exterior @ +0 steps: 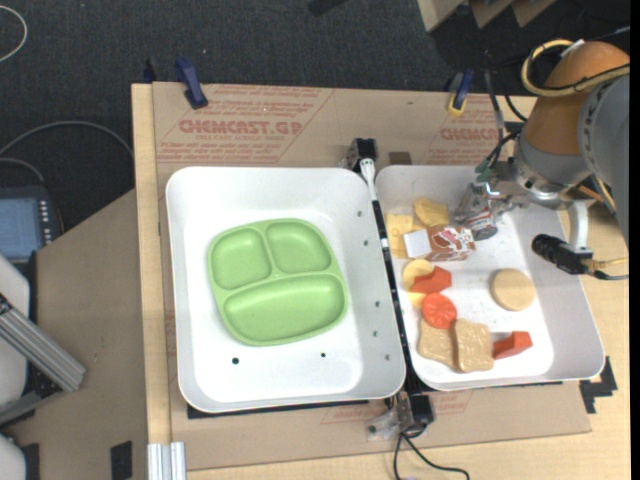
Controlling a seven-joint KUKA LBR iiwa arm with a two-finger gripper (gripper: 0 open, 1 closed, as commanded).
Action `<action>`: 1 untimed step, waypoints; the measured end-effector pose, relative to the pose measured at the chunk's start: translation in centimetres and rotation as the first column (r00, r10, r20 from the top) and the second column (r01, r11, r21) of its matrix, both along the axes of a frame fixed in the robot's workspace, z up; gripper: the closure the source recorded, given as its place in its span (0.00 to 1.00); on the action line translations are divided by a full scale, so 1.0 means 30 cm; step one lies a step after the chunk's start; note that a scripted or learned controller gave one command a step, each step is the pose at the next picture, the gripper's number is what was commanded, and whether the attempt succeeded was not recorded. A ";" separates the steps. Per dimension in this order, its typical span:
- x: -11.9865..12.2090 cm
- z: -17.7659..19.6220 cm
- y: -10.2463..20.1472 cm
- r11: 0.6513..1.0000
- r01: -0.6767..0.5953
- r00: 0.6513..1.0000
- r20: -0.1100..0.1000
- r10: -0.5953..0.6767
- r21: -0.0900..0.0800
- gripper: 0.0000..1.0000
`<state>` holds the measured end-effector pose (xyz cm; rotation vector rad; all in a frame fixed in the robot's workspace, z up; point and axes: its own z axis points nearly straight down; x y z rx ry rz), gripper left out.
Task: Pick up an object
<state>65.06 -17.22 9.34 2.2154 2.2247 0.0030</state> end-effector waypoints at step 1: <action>-0.038 0.328 0.321 1.000 -0.005 1.000 0.007 0.005 0.002 1.00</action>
